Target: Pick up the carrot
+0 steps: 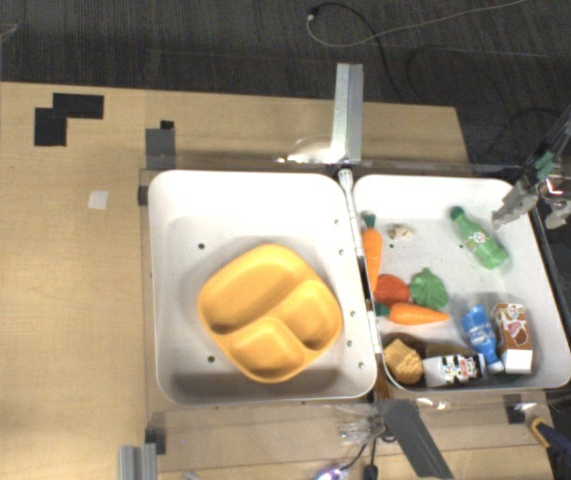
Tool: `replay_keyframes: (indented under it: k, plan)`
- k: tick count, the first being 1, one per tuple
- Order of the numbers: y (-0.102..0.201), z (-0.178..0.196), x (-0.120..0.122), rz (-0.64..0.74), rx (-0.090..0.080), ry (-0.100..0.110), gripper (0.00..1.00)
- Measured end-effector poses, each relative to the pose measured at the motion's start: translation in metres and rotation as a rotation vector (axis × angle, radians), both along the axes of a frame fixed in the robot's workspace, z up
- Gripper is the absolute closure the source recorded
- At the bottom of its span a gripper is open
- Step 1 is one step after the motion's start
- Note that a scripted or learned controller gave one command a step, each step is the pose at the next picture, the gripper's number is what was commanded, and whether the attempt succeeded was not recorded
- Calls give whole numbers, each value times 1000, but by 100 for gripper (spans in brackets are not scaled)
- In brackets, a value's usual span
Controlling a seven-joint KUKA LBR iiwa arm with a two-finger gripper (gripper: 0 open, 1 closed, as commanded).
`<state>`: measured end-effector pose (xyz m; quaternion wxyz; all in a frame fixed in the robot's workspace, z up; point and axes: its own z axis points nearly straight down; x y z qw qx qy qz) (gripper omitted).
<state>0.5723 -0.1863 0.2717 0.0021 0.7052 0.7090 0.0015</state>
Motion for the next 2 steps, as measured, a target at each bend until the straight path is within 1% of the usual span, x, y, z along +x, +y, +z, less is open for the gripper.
replay_keyframes:
  k: [1, 2]
  plan:
    - [-19, -15, 9, 325, -3, -2, 0]
    - [47, -115, 42, 507, -2, 0, 0]
